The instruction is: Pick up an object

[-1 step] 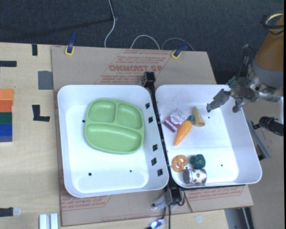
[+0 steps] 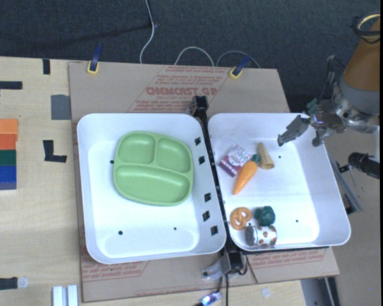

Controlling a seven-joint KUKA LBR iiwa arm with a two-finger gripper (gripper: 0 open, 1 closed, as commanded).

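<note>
Coloured blocks (image 2: 2, 155) sit on the bench, left of the cardboard sheet (image 2: 179, 88).

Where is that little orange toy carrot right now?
The orange toy carrot lies in the right white bin, towards its left side, between a pink packet and a tan cone, above an orange pretzel.

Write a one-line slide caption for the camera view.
Gripper hovers over right white bin holding orange toy carrot; green divided plate fills left bin.

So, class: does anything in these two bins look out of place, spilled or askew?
Nothing stands out. The green divided plate lies flat in the left bin; the toy carrot, cone, pretzel and other small toys lie loose in the right bin.
</note>
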